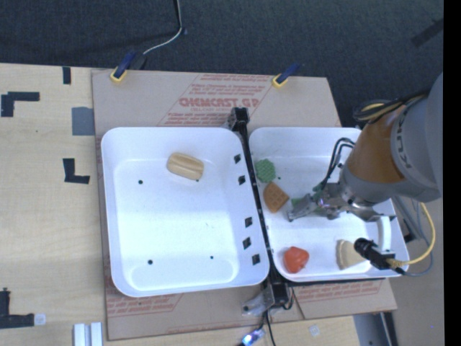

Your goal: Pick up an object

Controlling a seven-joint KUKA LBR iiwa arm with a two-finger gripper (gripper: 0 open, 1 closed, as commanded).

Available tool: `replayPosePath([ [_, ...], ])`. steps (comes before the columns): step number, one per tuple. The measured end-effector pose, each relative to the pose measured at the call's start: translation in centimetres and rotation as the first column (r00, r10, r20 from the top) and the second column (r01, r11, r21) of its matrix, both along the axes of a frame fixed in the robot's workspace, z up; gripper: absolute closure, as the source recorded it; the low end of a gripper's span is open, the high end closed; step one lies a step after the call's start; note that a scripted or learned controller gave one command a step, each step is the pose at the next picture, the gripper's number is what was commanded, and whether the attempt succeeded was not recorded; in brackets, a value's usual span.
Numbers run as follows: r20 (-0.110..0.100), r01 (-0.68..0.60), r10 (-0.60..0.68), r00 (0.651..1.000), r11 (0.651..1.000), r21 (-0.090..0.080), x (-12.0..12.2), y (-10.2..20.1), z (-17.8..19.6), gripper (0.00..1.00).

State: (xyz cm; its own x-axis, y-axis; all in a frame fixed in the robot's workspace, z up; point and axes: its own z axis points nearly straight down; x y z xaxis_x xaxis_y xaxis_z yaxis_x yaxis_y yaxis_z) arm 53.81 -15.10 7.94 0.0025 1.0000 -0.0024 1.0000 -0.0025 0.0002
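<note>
White right bin (317,137) holds the grey arm's pincer (294,213), its grip state unclear, just beside an orange-brown block (274,196); a red piece (294,259) lies nearer.

Single fixed camera above table (43,193), slanted downward, medium range; both white bins (119,193) framed whole; arm (403,150) entering right of bins.

The table (43,215) is pale wood with black tape marks toward the left of the frame. A brown cardboard sheet (216,103) with red lettering lies on it at centre, held along its upper edge by two yellow-and-blue clamps (122,67). Two white bins (115,215) sit side by side on the cardboard.
</note>
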Motion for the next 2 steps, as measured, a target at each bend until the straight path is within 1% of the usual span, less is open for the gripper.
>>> replayPosePath([
  [1, 0.007, -0.005, 0.005, 1.000, 1.000, -0.002, 8.3, -4.2, 0.7, 0.00],
  [2, -0.003, -0.003, 0.003, 1.000, 1.000, -0.002, 3.1, 0.9, 1.7, 0.00],
])
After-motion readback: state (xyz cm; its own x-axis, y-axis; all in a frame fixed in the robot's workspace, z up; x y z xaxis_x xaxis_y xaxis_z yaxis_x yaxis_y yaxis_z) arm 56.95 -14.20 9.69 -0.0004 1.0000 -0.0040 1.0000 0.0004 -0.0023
